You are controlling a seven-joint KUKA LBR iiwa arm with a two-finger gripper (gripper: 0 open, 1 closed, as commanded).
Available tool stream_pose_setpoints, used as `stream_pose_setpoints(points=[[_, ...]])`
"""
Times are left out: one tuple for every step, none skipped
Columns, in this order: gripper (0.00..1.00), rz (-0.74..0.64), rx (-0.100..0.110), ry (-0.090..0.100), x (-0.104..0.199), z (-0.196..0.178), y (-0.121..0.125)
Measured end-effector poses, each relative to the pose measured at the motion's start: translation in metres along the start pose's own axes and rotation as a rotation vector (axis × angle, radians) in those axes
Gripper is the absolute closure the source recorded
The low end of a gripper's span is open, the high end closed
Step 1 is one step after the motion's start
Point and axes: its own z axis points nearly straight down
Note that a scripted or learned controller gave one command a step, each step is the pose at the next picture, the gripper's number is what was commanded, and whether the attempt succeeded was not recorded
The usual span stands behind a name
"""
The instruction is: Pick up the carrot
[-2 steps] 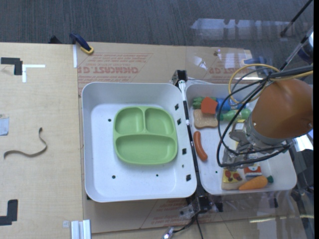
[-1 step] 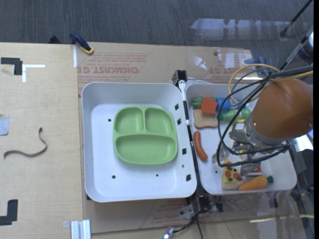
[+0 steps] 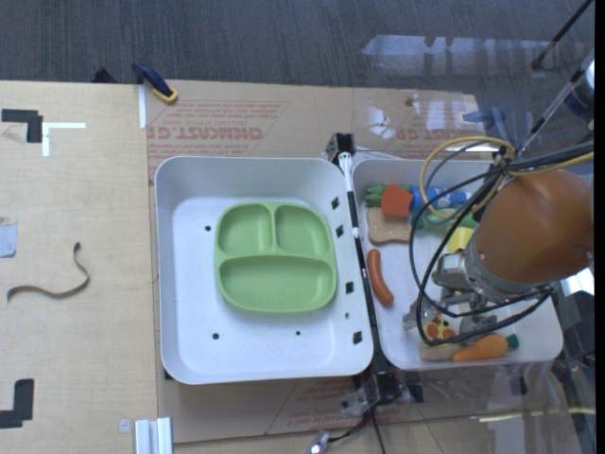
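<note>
Camera view shows the carrot (image 3: 483, 348) lying flat at the near edge of the right bin (image 3: 539, 346), touching a slice of pizza (image 3: 437, 332). My claw (image 3: 460, 303) hangs just above the carrot, a little toward the bin's far side. I cannot tell how it is set, because my big arm and wires hide it. A sausage (image 3: 380, 277) lies farther from the carrot, by the bin's left wall, with bread (image 3: 389, 226) past it. I think I am lining up to grab. Next I should come straight down over the carrot and pinch it, not the pizza.
</note>
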Motion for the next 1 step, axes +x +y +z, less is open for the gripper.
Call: stream_pose_setpoints(points=[[1.0, 0.001, 0.003, -0.005, -0.0027, -0.01, -0.0008]])
